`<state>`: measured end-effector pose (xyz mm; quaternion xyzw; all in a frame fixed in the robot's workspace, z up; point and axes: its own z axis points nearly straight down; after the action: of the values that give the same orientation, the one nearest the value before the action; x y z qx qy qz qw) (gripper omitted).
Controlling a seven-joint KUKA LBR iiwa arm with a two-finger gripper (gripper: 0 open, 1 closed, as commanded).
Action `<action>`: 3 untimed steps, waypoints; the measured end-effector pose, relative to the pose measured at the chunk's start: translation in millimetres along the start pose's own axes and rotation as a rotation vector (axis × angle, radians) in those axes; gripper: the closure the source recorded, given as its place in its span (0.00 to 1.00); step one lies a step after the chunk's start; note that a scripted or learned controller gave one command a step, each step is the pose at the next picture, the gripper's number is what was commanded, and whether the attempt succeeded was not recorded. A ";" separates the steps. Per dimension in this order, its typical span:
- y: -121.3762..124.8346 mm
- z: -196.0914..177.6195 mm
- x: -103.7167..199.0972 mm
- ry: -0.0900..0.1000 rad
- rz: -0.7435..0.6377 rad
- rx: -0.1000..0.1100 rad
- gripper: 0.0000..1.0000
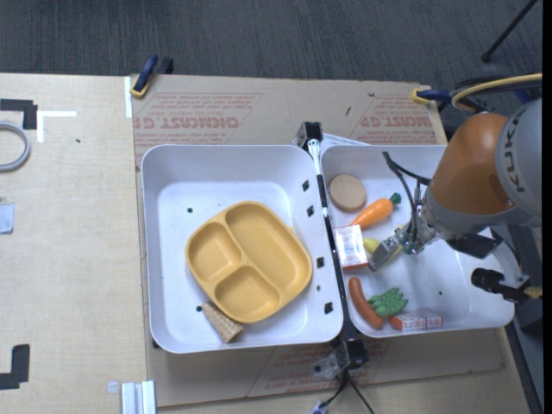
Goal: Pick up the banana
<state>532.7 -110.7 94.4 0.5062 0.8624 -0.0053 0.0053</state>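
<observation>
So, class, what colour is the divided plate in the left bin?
Yellow; the plate shows clearly in the camera view.

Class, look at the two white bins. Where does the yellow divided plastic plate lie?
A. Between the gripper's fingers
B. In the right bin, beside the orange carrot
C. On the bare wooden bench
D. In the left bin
D: the yellow divided plastic plate lies flat inside the left white bin, while the orange toy carrot is in the right white bin.

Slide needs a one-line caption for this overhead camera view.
Tool lowered beside the banana in the right bin; yellow tray in the left bin.
</observation>
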 end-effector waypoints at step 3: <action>86.7 2.5 -82.1 0.013 0.532 0.000 0.00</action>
<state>648.4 -140.1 92.7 0.7150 0.6991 -0.0002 0.0009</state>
